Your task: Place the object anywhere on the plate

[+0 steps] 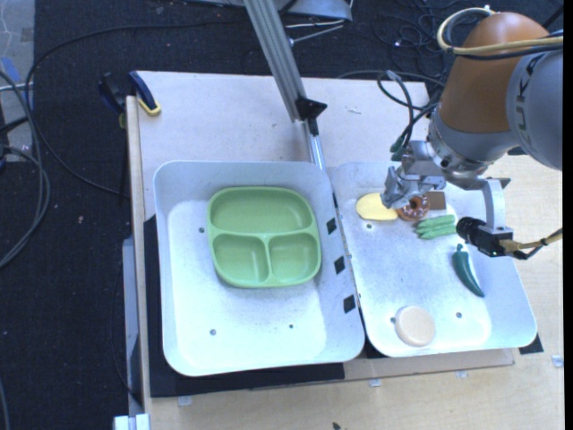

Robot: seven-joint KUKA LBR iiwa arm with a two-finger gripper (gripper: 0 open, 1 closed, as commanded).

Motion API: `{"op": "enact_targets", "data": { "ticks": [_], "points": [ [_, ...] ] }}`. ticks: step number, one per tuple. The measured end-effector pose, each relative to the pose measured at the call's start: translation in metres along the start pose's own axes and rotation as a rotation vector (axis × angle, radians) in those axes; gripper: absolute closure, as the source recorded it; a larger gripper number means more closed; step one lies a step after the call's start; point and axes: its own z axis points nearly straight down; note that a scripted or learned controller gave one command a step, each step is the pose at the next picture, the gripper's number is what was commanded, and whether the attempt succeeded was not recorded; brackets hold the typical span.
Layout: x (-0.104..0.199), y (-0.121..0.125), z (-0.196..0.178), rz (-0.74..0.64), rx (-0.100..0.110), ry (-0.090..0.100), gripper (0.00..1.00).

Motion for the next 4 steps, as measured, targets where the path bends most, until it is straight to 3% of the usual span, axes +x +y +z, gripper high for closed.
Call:
{"op": "enact_targets", "data": {
  "ticks": [1, 3, 4],
  "points": [
    [0.059, -0.01, -0.006, -0.001, -0.001, 0.0, 1.0],
    [0.17, -0.036, 0.017, -0.001, 0.0, 0.0, 1.0],
    [0.167, -0.035, 0.017, 0.005, -0.001, -0.002, 0.0]
  ]
}}
